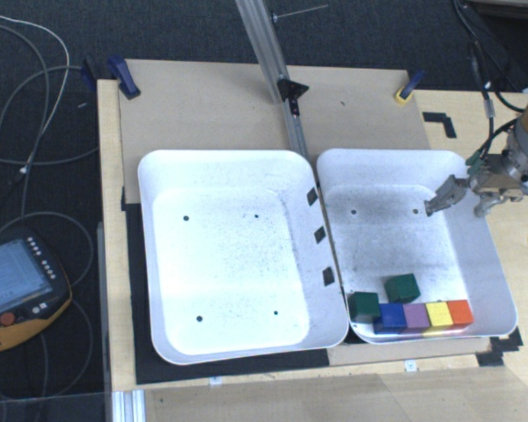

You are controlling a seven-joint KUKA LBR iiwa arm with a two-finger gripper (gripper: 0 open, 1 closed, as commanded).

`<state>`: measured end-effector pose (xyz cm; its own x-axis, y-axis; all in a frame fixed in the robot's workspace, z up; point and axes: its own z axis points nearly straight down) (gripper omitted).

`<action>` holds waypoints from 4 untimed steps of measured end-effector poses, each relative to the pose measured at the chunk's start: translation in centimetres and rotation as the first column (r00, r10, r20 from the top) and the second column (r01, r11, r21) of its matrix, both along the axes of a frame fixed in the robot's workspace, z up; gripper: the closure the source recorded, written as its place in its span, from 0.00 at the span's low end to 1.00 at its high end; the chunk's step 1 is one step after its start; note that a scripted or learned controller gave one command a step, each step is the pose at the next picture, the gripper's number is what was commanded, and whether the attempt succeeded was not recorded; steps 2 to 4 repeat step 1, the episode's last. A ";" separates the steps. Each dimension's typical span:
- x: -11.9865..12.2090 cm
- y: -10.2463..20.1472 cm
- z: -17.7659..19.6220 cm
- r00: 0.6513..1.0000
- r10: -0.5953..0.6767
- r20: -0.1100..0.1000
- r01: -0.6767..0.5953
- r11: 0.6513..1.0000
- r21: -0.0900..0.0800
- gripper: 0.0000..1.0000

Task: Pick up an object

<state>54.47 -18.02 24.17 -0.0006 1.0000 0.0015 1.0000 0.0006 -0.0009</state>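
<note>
Plainly small, rigid blocks, probably light and not fragile: green cube standing a little apart in the right bin, second green cube near the bin's lower-left corner, then blue, purple, yellow and orange packed touching in a row along the bin's near wall. Likely smooth-faced, so some risk of slipping unless pinched square across two flat, opposite sides. Easiest candidate by judgement: the lone green cube, with free space around it for fingers. Gripper hanging above the bin's far right part, well apart from the blocks, fingers spread, nothing between them.
</note>
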 end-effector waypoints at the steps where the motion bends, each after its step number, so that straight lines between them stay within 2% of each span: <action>1: 4.1 0.6 -14.3 1.000 0.002 -0.007 -0.002 1.000 0.002 0.00; 4: 4.1 0.6 -14.3 1.000 0.002 -0.007 -0.002 1.000 0.002 0.00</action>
